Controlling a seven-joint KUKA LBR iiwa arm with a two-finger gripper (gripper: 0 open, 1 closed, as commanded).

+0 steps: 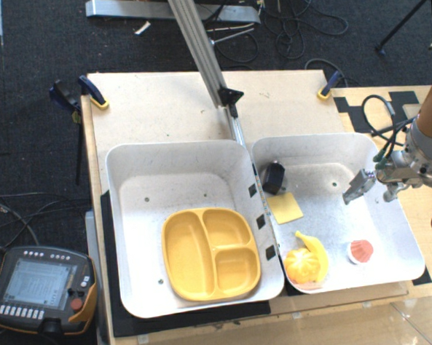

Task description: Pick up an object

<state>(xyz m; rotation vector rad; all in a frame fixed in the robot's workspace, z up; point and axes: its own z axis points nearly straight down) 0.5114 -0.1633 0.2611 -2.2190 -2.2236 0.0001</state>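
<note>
While the arm reaches in from the right, the claw [359,185] hovers above the right bin [392,194], near its right wall; whether it is wide or narrow cannot be told, and nothing shows between its tips. Candidate objects lie below, apart enough for separate approach: one black item [274,177], one yellow sheet [285,208], one banana [313,247], one orange fruit [302,266], one red disc [361,251]. The left bin [128,173] holds one yellow divided tray [210,253].

Tray [210,262] in left bin [129,181]; banana [313,248] in right bin [324,150].
</note>
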